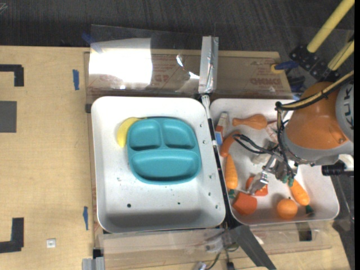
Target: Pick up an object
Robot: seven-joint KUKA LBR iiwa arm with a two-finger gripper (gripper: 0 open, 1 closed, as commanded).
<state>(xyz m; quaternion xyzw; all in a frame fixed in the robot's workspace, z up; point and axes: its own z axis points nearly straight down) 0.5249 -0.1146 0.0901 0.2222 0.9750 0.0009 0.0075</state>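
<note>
My gripper was down in the right bin, hanging just above the round orange-red tomato near the front wall. I could not tell whether anything was caught, because cables and metal parts blurred the tip, so I judged the pick not yet made and the lift still ahead. The targets around me looked like smooth, glossy plastic food: tapered carrots, a round orange, and a pale drumstick, while the left bin held a matte teal divided plate over something yellow.
</note>
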